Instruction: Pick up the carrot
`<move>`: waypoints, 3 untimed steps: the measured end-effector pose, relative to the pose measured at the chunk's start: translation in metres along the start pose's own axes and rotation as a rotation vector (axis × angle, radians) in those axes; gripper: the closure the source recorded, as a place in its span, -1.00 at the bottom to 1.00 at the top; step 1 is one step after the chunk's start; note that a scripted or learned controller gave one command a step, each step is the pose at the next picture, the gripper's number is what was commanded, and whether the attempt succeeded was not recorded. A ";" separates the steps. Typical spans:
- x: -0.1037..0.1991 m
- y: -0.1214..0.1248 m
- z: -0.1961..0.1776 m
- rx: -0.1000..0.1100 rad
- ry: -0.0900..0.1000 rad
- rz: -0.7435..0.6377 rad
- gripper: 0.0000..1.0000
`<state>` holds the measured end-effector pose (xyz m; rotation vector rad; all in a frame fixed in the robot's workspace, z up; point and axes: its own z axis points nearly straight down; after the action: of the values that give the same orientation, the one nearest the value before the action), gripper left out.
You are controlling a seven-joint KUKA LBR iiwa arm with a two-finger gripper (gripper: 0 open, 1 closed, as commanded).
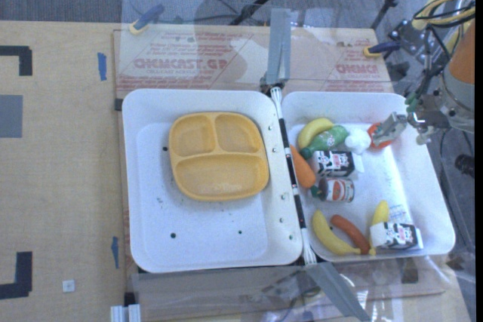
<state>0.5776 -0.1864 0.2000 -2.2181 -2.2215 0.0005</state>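
Observation:
The carrot [304, 170], a short orange cone, lies against the left wall of the right bin [440, 196], just below a banana [314, 130] and beside a small milk carton [333, 162]. My gripper [392, 126] hangs over the upper right part of that bin, well to the right of the carrot and apart from it. A small red object [380, 136] sits right at the gripper's tip; I cannot tell whether it is held.
The right bin also holds a green item [330, 137], a white ball [359, 139], a can [338, 190], a second banana [330, 233], an orange-red sausage [352, 232] and another carton [393, 235]. A yellow divided plate [219, 155] lies in the left bin [143, 185].

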 end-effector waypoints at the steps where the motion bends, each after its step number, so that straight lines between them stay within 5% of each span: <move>1: -0.028 -0.061 -0.005 0.002 0.001 0.259 -1.00; 2: -0.012 -0.099 0.005 0.004 0.002 0.568 -1.00; 3: -0.021 -0.098 -0.022 -0.003 -0.002 0.811 -1.00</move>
<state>0.4796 -0.2071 0.2220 -2.9183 -1.1676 0.0013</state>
